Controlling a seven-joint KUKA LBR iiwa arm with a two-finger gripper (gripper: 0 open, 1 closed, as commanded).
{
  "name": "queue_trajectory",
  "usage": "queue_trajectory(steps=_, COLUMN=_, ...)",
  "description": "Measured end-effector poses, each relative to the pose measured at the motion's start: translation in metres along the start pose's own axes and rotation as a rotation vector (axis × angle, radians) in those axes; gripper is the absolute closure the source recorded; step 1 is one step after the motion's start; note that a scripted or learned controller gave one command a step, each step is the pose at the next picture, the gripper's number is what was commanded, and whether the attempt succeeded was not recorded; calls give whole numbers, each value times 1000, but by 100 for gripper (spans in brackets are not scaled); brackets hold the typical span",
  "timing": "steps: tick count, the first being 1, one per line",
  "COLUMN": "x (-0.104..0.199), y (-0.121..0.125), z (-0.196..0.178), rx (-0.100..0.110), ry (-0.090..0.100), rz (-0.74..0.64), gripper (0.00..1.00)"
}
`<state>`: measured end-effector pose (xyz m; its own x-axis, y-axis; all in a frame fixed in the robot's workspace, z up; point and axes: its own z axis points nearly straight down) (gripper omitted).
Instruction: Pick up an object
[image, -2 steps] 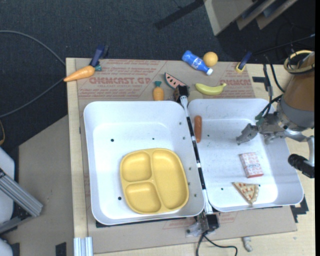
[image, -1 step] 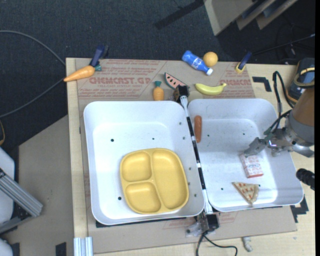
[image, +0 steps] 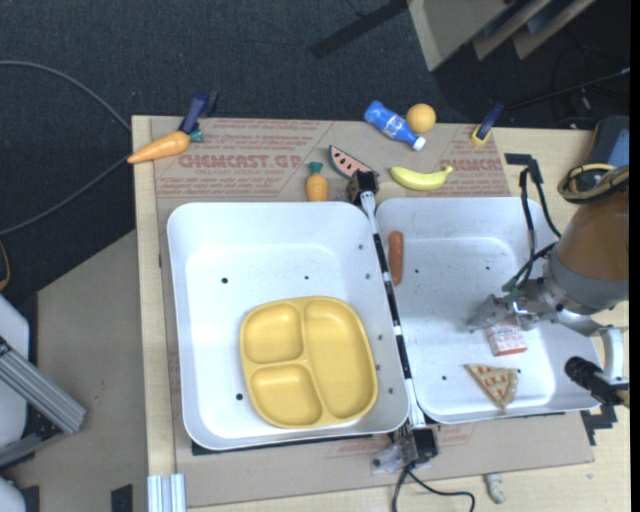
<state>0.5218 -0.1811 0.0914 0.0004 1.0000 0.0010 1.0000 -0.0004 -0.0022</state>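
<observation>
In the right bin (image: 450, 225), my gripper (image: 497, 314) hangs low at the right side, reaching in from the orange-banded wrist (image: 590, 250). A small white and red packet (image: 508, 341) lies just below and right of the gripper's tip, touching it or very close to it. A toy pizza slice (image: 492, 382) rests near the bin's front edge. Against the bin's left wall lies a brown sausage (image: 396, 256). Nothing shows as lifted.
The left bin (image: 210, 260) bears a yellow divided plate (image: 307, 360). Behind the bins, on the bench, lie a carrot (image: 160, 148), a watermelon slice (image: 345, 160), a banana (image: 420, 178), a blue bottle (image: 392, 124) and an orange ball (image: 421, 117).
</observation>
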Motion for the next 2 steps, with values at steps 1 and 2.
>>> queue_trajectory(steps=1, x=0, y=1, z=-10, rx=-3, ry=-1, rz=1, gripper=100)
queue_trajectory(steps=2, x=95, y=7, z=-93, rx=-4, ry=0, rz=-3, gripper=100)
